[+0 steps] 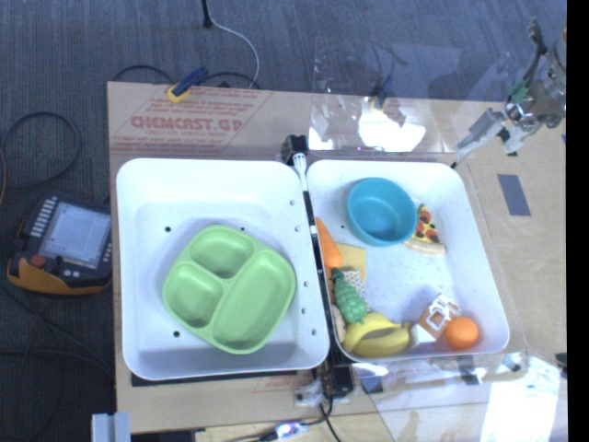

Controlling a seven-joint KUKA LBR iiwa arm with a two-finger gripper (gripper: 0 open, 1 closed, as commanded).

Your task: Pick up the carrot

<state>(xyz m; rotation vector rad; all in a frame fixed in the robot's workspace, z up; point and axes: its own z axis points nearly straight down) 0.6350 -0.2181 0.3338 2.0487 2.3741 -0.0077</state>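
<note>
- The carrot (328, 244) lies tilted against the left wall of the right bin (479, 238), beside a yellow cheese wedge (352, 263)
- The gripper (488, 129) hangs off the bin's upper right corner, well apart from the carrot; its fingers are too small and blurred to tell apart or together
- Red lettering on the cardboard sheet (184, 122) reads roughly "CHEMCAST GP"
- A blue bowl (380, 210), pizza slice (427, 228), banana (377, 336) and orange (461, 332) share the right bin
- A green divided plate (230, 288) sits in the left bin (138, 247)
- A handheld pendant (63, 247) with a lit screen rests on the carpet at left; its text is unreadable
</note>
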